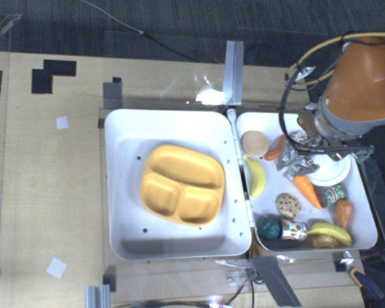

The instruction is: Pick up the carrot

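Note:
An orange carrot [307, 191] lies slanted in the middle of the right bin [369, 235], pointing down and to the right. My gripper [298, 162] hangs just above the carrot's upper end, under the grey and orange wrist. I see nothing held in it. A second, shorter orange piece [276, 147] lies to the gripper's upper left.
The right bin also holds a tan egg [255, 142], a banana [257, 175], a cookie [287, 205], a dark green ball [269, 228], a small can [294, 231], another banana [331, 232], an orange vegetable [344, 213] and a white disc [334, 172]. A yellow divided tray [181, 183] lies in the left bin [122, 172].

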Robot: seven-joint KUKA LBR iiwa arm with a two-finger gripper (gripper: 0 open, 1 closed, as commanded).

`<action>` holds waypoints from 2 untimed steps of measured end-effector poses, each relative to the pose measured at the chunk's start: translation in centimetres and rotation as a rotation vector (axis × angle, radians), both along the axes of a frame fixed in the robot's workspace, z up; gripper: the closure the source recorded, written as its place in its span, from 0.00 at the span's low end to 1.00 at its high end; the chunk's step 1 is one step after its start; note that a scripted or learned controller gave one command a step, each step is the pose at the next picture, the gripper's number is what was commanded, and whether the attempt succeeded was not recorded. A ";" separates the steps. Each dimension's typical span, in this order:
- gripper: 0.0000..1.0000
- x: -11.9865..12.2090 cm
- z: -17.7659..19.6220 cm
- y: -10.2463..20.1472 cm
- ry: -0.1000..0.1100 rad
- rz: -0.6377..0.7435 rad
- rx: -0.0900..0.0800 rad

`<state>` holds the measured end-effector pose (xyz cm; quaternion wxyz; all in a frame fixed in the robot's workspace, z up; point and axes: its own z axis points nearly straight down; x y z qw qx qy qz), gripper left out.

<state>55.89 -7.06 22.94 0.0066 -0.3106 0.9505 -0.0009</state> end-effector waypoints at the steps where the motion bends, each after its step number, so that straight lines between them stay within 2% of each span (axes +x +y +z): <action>1: 1.00 -5.8 -13.9 -3.5 -0.002 0.088 -0.005; 2: 1.00 -0.9 -5.9 -6.7 0.000 0.521 -0.009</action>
